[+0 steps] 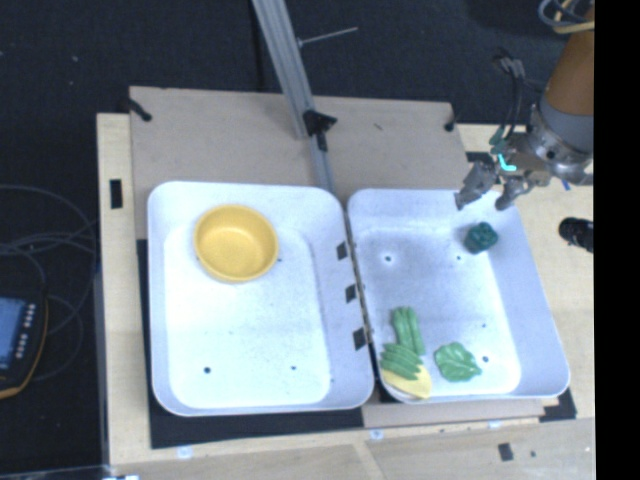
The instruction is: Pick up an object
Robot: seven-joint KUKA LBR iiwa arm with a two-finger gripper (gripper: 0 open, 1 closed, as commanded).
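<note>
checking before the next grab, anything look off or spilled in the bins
Nothing stands out. The yellow bowl sits upright in the left bin; the dark green object and the green and yellow items lie inside the right bin.

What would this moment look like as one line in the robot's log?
gripper: open, above right bin's far edge | small dark green object: just below, untouched | yellow bowl: left bin

One fixed overhead cam, slanted down, mid-range, both bins in frame, arm entering right

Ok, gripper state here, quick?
Gripper: open, holding nothing, above the right bin's far edge near the dark green object.
</note>
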